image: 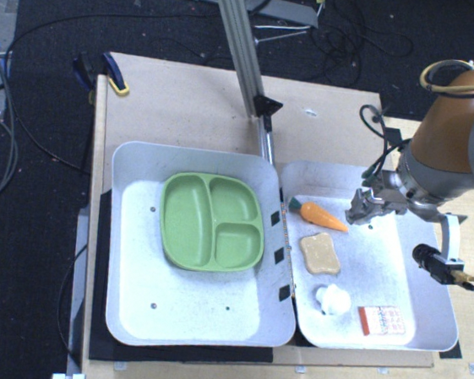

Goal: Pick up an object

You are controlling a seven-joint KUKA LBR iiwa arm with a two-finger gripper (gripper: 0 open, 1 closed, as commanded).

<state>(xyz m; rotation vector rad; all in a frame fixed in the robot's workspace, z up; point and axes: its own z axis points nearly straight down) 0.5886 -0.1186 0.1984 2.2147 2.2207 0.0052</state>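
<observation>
An orange carrot (322, 216) lies in the right bin (429, 291) near its far left corner. In front of it rests a tan slice of bread (321, 253), then a small white object (333, 300) and a red and white box (384, 320) near the front. My gripper (361, 209) hangs just right of the carrot's thick end, low over the bin floor. Nothing shows between its tips.
The left bin (131, 300) holds a green divided plate (214, 222). A grey metal pole (245, 45) slants in from the top to the gap between the bins. The arm's orange band (463, 104) fills the upper right.
</observation>
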